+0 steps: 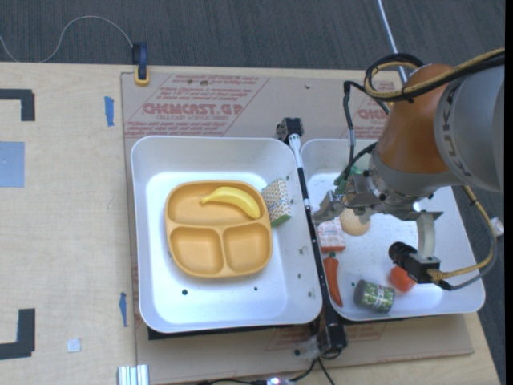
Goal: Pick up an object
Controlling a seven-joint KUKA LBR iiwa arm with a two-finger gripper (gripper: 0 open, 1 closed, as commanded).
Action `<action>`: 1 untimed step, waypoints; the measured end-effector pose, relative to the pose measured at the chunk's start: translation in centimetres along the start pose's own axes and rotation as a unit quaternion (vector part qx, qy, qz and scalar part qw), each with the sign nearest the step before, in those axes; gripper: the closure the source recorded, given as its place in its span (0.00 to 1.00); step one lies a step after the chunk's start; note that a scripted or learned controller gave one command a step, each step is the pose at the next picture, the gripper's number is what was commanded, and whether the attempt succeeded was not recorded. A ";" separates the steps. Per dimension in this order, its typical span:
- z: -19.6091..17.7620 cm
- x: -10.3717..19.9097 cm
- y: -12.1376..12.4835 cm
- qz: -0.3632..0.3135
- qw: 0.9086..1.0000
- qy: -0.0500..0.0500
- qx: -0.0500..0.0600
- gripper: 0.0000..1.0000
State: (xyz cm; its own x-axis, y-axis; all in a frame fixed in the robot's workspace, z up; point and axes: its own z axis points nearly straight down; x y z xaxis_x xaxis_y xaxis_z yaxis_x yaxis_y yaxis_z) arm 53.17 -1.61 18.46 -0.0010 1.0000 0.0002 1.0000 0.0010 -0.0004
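Hand [346, 208]: low in the right bin [457, 295], near its left wall, under the orange wrist band. Its tip sits at a pale round object [355, 222], possibly a small potato or onion. Cannot tell how far the hand is open, nor whether it has hold of anything; the wrist body and cables mask the tip.

Right bin contents: pale round object at the hand, toward the bin's left side. A small red-and-white packet [330, 235] lies just beside it, nearer the left wall. A carrot [333, 281] lies along the left wall toward the near-left corner. A green can [374, 295] lies on its side by the near edge. A small orange-red item [403, 278] sits just beside the can, partly behind the black fitting on the arm.

Left bin [152, 215]: yellow divided tray [196, 251] in the middle, banana [232, 200] in its far compartment. A patterned wrapper [277, 199] lies against the tray's right side, near the bin's right wall.

Progress, as judged: approach looks made; the likely target is the pale round object. Nothing appears lifted; every item seems to rest on a bin floor. A confirmed grasp and the lift remain.
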 end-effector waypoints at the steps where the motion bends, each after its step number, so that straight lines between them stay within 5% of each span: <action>1: 0.0 0.0 0.0 0.000 1.000 0.000 0.000 0.00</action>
State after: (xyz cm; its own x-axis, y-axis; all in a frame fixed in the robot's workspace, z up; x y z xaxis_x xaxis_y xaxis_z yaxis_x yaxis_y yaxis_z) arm 53.17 -1.61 18.46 -0.0010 1.0000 0.0002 1.0000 0.0010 -0.0004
